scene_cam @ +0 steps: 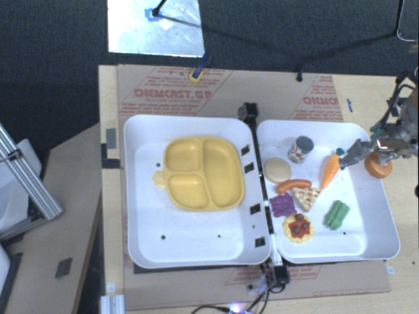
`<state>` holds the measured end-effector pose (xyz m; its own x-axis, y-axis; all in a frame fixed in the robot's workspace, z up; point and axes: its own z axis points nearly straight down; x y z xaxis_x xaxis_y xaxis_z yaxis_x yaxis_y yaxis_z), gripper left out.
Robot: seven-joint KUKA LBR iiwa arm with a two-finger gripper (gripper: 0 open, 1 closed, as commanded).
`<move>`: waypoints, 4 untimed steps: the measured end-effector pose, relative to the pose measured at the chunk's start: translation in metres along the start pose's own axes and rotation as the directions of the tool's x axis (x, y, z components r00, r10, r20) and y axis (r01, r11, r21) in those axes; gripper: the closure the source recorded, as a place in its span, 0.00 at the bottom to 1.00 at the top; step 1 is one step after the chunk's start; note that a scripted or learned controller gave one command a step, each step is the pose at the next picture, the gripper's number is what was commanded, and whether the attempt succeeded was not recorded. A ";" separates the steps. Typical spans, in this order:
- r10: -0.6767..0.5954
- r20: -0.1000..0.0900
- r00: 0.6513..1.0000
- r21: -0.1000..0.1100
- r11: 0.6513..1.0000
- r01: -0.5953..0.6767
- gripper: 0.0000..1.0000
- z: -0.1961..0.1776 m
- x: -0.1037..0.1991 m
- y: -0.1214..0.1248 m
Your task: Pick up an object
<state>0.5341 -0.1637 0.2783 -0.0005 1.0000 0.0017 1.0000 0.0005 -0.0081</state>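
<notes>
Two bins are seen on the tabletop (111,195): the left bin (141,234) carries a yellow tray (200,174), the right bin (373,231) carries toy food. The end effector (357,152) sits at the right bin's upper-right edge, just beside the carrot (330,170); whether it is open or shut can't be told, and nothing is seen held. No object is lifted yet, prob. The carrot is judged the nearest pick.

Risks: the carrot is tapered and tilted, so it could slip or roll. The bin wall is close by, so a snag is possible. The can (300,149), bun (277,170), sausage (292,185), pizza slice (306,197) and green piece (337,214) are crowded nearby, and neighbours may get nudged.
</notes>
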 end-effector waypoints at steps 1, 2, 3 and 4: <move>-0.002 0.002 1.000 -0.009 1.000 0.002 0.00 -0.005 0.000 0.002; -0.002 0.001 1.000 -0.006 1.000 0.002 0.00 0.042 0.003 0.011; 0.000 0.001 1.000 -0.006 1.000 0.000 0.00 0.089 -0.005 0.013; 0.000 0.001 1.000 -0.005 1.000 0.000 0.00 0.138 -0.013 0.007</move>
<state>0.5403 -0.1768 0.1402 -0.0004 1.0000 0.0006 1.0000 0.0004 -0.0029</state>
